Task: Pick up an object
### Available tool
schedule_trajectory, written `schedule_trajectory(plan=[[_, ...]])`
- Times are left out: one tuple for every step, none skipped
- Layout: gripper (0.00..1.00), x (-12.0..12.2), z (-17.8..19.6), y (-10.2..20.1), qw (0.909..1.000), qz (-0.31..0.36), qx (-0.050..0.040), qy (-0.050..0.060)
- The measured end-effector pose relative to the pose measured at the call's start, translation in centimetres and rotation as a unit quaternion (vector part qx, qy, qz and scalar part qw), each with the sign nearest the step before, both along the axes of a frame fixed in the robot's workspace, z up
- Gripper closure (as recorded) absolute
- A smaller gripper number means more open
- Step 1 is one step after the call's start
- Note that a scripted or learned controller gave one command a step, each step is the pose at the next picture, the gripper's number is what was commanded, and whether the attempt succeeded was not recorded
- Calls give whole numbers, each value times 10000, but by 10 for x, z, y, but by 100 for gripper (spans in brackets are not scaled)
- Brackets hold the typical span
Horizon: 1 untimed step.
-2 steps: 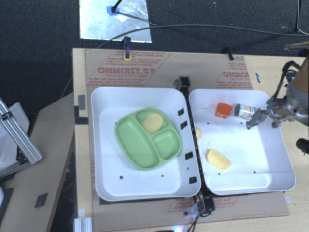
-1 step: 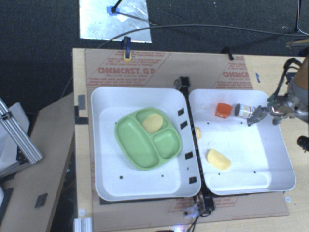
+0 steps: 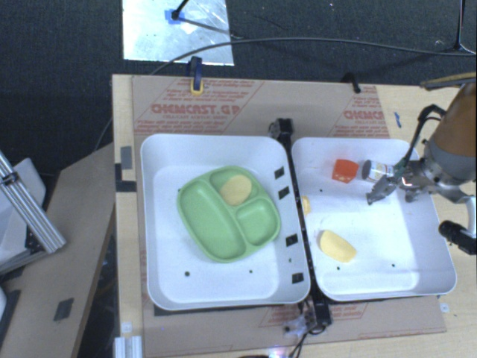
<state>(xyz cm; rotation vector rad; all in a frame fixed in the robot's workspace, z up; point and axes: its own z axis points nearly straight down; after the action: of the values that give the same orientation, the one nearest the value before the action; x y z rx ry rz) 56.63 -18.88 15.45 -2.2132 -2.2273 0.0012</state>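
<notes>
No pick is made yet; grasp and lift remain. The claw (image 3: 378,190) is seen low over the right bin (image 3: 425,274), near its far right corner, fingers spread apart with nothing between them. The nearest candidate, a small orange block (image 3: 343,171), lies just beside the claw by the bin's far edge: boxy, matte, apparently rigid.
</notes>
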Motion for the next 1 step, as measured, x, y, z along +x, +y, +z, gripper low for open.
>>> schedule_trajectory(plan=[[0,-6,-53,9,10000,-19,3,4]])
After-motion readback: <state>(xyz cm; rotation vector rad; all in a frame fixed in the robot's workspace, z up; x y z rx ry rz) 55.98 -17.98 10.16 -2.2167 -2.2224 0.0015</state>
